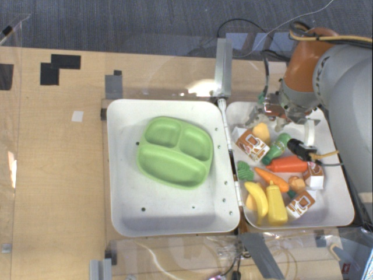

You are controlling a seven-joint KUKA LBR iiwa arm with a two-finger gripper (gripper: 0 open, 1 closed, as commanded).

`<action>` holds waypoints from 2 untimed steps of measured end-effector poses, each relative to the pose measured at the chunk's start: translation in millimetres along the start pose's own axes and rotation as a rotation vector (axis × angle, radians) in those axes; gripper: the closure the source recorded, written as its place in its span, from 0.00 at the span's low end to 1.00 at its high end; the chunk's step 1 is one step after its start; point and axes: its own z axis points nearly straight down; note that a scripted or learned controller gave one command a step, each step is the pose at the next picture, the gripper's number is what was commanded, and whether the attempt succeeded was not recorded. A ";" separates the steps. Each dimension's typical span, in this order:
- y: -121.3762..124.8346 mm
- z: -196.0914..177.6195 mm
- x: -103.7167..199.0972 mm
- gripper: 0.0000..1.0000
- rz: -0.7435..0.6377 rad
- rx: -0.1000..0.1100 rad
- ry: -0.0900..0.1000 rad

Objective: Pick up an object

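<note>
A green divided plate (175, 151) is seen lying slightly askew in the left white bin (125, 214); it is taken here as the landmark. To the right of the plate, past the shared rim, the right white bin (344, 212) is crowded with toy food. Nearest the plate a small green broccoli piece (244, 171) is found, with a banana (256, 198) and a yellow bottle (276, 203) below it. An orange carrot (271, 178) is laid across the middle, further right of the plate. A brown and white carton (252, 144) is set above the carrot, touching a green bottle (277, 147).

The gripper (278, 114) is positioned over the far end of the right bin, above the carton, on the grey arm (344, 86). Whether it is spread or closed cannot be told, and nothing is seen held.
</note>
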 end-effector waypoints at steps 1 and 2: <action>3.0 -13.6 0.9 1.00 -0.007 -0.009 -0.003; -1.4 -89.1 60.1 1.00 -0.068 -0.007 0.000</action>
